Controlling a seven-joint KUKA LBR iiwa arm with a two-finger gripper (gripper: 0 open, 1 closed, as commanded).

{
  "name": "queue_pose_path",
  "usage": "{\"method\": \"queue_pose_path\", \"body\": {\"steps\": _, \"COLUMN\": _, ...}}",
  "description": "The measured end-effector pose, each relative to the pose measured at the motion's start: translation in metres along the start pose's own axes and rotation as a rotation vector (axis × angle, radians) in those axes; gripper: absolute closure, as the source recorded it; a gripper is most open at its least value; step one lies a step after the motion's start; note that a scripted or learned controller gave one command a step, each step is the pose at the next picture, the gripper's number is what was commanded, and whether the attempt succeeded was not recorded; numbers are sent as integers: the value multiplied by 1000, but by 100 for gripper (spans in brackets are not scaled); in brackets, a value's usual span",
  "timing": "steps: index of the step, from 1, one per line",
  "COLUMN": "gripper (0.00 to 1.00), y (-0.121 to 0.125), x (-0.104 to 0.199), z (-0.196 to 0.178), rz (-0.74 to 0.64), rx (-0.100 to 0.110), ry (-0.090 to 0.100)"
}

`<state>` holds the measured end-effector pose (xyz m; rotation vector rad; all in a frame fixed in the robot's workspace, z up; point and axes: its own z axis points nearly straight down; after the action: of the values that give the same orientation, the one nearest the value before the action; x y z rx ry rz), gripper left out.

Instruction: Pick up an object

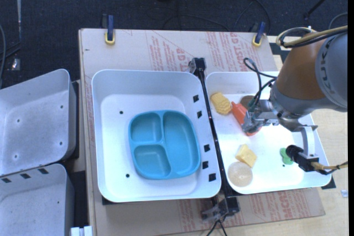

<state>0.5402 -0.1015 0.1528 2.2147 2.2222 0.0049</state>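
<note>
**Inspector:** State of the jaws?

**Assistant:** The gripper (251, 125) is down in the right bin (265, 184), its tip over the lower end of an orange-red carrot-shaped piece (239, 113). From this slanted view I cannot tell whether the jaws are apart or closed, nor whether the piece sits between them.

**Inspector:** Location of that piece?

**Assistant:** In the upper-left part of the right bin, lying at a slant, just beside a yellow corn-like piece (220, 103) toward the bin's left wall.

**Inspector:** Other contents of that bin?

**Assistant:** A yellow wedge (246, 155) near the middle; a pale round disc (240, 174) just below it, close to the front rim; a small green item (286, 154) on the right (partly hidden by a black fitting on the arm).

**Inspector:** The left bin?

**Assistant:** The left bin (110, 96) holds one blue divided tray (164, 144) with three compartments, lying flat near its centre. Nothing is visible in the compartments.

**Inspector:** Surroundings?

**Assistant:** Both bins rest side by side on a cardboard-covered bench (149, 50), clamped at the back by two yellow clamps (110, 37).
</note>
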Motion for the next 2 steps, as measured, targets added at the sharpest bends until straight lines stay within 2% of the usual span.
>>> {"method": "queue_pose_path", "body": {"steps": 2, "gripper": 100, "y": -5, "x": -7, "z": -100, "rz": 0, "rx": 0, "ry": 0}}
